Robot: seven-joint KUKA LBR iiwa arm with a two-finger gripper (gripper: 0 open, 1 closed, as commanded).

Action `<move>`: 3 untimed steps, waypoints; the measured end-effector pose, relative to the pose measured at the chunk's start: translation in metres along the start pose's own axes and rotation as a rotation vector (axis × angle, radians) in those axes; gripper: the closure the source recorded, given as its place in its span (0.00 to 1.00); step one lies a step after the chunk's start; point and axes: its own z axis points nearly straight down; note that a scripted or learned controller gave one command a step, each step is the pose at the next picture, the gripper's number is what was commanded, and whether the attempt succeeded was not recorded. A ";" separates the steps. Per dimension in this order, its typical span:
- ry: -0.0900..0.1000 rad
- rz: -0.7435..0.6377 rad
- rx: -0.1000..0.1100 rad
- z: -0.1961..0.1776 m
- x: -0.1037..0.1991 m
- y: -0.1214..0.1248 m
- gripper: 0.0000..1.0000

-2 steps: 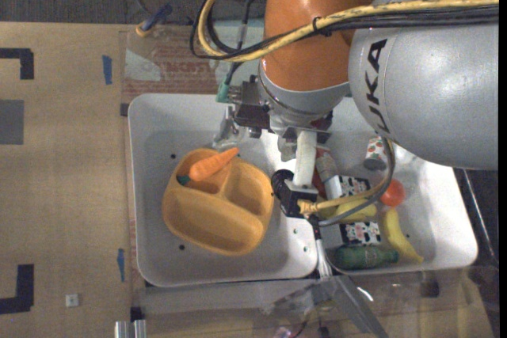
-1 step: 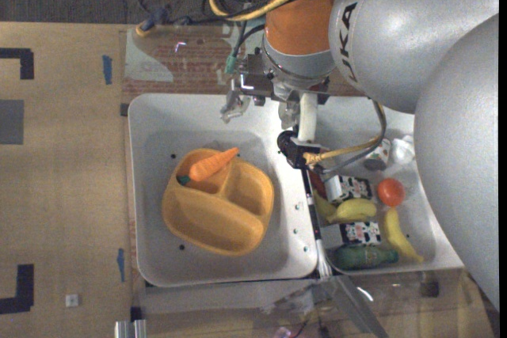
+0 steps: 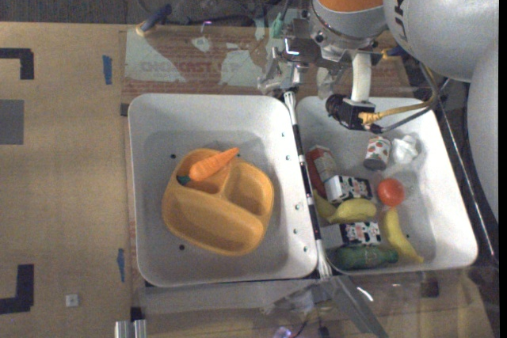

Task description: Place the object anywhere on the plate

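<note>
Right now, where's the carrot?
The carrot lies on the orange plate in the left bin, across the plate's upper-left compartment, with its tip pointing toward the divider between the bins.

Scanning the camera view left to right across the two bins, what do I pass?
Orange plate → carrot lying on it → red can → tomato.

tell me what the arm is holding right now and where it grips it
Cannot be told: the gripper sits above the bins' rear edge. The carrot lies on the plate.
</note>
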 end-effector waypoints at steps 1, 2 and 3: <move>-0.001 0.132 0.005 -0.001 -0.044 -0.080 0.00; 0.000 -0.008 0.005 -0.003 -0.054 -0.096 0.00; 0.000 -0.162 -0.001 -0.068 -0.020 -0.054 0.00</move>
